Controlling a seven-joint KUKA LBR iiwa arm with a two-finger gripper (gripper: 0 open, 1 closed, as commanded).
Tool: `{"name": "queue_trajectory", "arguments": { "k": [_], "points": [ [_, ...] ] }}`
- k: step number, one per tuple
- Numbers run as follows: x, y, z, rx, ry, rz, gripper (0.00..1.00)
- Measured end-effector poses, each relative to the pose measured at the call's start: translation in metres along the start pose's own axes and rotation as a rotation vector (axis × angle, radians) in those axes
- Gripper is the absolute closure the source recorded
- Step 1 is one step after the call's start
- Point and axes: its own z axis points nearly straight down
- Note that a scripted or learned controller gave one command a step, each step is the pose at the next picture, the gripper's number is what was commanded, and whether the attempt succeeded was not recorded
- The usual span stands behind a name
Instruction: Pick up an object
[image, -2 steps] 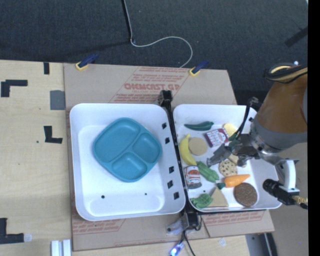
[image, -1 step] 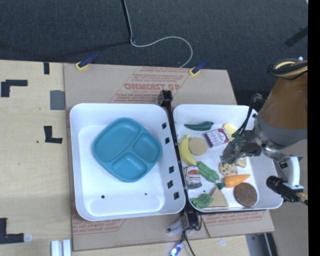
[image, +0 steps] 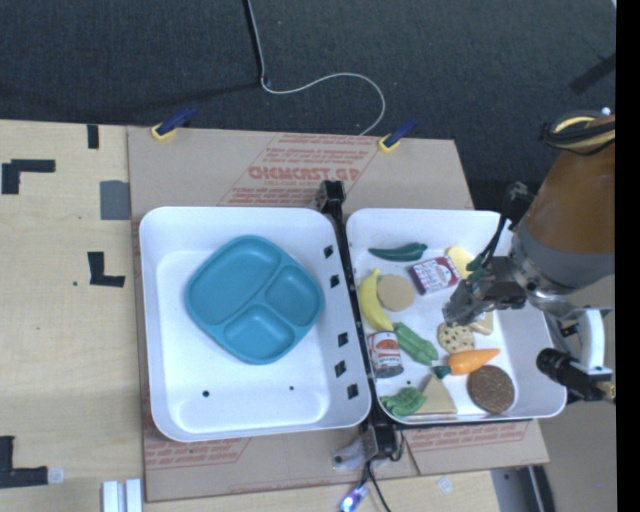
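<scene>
Gripper (image: 468, 308) sits low over the right bin (image: 520, 408), approx centre-right of it, arm coming in from 3 o'clock w/ the orange band at the top right of my feed. Can't tell from this angle whether the tool is open or closed, or whether anything is in it; the dark wrist hardware covers that spot.

Right bin is crowded. Cracker (image: 457, 337) w/ dark dots lies right under the gripper, at its 6 o'clock, partly hidden. Carrot (image: 472, 360) is just below that, lying roughly level. Brown round cookie (image: 491, 388) sits at approx 5 o'clock from the gripper, near the bin's lower right corner. Red-and-white packet (image: 434, 273) is at the gripper's 10 o'clock, yellow lemon-ish piece (image: 459, 260) just beside it. Green chilli (image: 399, 251) lies near the top edge. Banana (image: 372, 302) runs along the left wall, w/ a tan round disc (image: 396, 293) touching it. Small can (image: 387, 352) is lower left, green pod (image: 416, 343) beside it. Sandwich wedge (image: 437, 398) and leafy green (image: 404, 404) sit at the bottom edge.

Left bin (image: 160, 300) holds a blue divided plate (image: 255, 298), approx centred, well apart from the arm.
</scene>
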Motion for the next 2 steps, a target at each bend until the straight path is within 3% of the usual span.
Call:
{"name": "queue_trajectory", "arguments": {
  "k": [2],
  "points": [
    [0.0015, 0.0003, -0.0186, 0.003, 0.001, -0.003, 1.0]
  ]
}}
